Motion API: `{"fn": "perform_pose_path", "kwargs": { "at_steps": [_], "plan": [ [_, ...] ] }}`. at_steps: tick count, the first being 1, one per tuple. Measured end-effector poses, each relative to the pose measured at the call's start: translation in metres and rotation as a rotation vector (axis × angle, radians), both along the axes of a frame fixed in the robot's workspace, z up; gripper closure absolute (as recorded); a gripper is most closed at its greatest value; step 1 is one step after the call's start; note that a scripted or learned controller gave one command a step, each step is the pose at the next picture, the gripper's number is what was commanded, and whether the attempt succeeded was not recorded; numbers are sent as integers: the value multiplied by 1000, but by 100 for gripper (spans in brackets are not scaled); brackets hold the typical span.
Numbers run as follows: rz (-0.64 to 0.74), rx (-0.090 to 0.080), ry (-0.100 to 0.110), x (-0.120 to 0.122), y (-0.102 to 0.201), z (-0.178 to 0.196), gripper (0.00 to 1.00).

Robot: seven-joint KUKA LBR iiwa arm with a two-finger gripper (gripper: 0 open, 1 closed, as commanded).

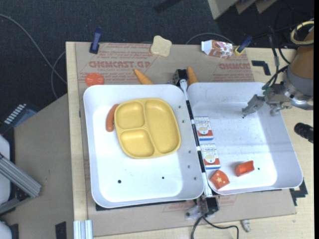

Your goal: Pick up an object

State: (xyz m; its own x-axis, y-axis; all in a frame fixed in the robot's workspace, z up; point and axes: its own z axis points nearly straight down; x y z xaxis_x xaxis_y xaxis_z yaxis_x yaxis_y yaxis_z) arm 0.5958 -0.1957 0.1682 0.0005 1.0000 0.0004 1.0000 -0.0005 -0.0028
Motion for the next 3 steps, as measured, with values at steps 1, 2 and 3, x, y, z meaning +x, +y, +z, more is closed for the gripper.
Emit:
{"fn": "perform_pose_path", "kwargs": {
  "at_steps": [1, 2, 3],
  "plan": [
    [-1, 0, -1, -87, 7, -58, 0],
    [1, 1, -1, -117, 49, -63, 0],
    [-1, -3, -5, -117, 11, -41, 0]
  ]
}}
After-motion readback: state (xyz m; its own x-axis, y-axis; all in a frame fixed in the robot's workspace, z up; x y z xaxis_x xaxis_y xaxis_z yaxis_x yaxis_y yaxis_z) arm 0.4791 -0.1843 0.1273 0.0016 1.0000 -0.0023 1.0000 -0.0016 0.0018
